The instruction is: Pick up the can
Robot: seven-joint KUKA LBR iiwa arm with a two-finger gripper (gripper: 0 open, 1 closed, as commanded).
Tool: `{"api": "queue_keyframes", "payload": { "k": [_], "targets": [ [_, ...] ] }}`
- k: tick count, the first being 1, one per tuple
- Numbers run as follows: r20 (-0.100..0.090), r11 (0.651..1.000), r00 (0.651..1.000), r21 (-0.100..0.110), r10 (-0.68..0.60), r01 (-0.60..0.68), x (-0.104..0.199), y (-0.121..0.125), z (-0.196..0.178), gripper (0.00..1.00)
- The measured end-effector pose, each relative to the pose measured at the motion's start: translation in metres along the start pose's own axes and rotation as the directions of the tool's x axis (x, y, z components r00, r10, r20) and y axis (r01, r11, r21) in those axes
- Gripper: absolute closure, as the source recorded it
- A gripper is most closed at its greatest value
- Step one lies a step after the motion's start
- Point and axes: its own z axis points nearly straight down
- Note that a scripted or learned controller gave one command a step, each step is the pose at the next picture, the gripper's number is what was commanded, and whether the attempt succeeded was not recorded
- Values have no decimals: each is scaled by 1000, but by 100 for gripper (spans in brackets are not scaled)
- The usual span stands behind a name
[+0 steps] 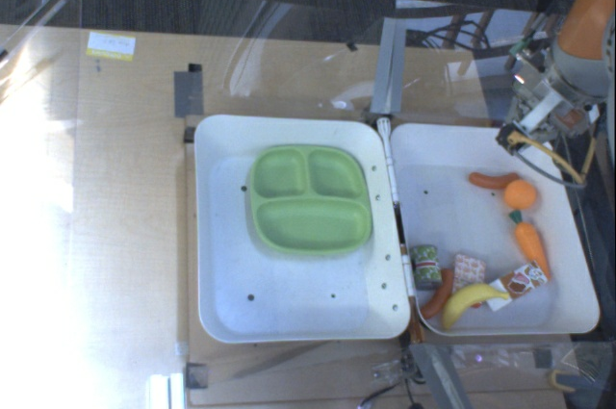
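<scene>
A: Looking for the can (424,263), I find it in the right bin (577,301), against that bin's near-left wall, just beside the hinge where the left bin (217,301) meets it. It is small, with a dark green label, and seems to stand upright.

B: What crowds it?

A: Taking the can as the landmark: a reddish sausage (439,293) lies just on its near side, perhaps touching. A banana (470,299) curves beyond that. A pale checked packet (469,267) sits just to its right, and a brown-and-white carton (522,280) further right. Two carrots (530,244) and an orange (520,194) lie well away, toward the far right. The green divided plate (310,200) is in the left bin, to the can's far left.

B: And the end effector?

A: The end effector (516,134) hangs over the far rim of the right bin, well apart from the can, with nothing in it. I cannot tell whether it is open or closed.

B: How will the can handle?

A: My judgement: stiff, light and smooth-sided, so it could slip or tip. I would pinch across the round body, mid-height, straight from above. The bin wall on one side and the sausage on the other leave little room.
</scene>
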Motion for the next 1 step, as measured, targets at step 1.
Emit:
{"api": "queue_keyframes", "payload": {
  "k": [1],
  "targets": [
    [-3,995,995,-1,97,-97,72,-68,-19,100]
  ]
}}
